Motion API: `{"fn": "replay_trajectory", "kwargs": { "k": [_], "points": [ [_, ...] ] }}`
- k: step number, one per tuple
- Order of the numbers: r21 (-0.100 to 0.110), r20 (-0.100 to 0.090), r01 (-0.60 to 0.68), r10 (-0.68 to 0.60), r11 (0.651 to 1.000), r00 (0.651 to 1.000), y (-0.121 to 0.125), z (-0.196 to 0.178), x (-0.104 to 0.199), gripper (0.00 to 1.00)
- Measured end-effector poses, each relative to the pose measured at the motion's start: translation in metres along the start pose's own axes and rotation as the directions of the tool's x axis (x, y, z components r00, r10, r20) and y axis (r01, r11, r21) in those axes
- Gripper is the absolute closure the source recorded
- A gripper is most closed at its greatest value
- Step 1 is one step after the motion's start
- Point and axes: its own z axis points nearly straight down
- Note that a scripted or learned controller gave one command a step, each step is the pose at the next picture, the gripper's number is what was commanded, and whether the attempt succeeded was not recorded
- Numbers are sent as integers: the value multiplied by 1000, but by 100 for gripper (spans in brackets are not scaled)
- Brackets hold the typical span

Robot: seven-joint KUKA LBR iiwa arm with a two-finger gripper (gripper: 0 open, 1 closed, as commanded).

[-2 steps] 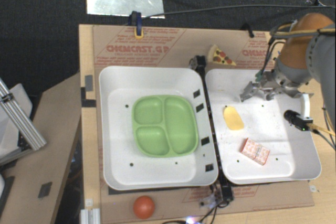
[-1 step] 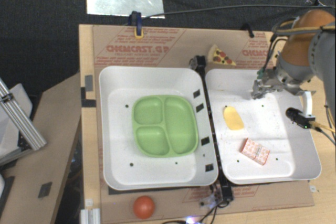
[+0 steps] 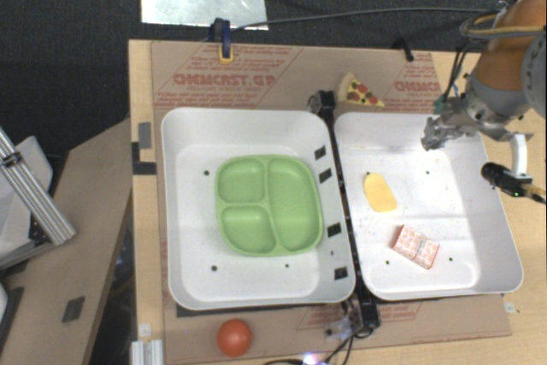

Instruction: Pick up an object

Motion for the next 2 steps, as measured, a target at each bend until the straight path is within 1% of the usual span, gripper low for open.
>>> {"fn": "replay_trajectory", "kwargs": {
  "k": [1,2],
  "points": [
    [-1,0,4,-4,1000,1000,9,-47,3,100],
    [0,0,3,-3,1000,1000,5,-94,0,100]
  ]
}}
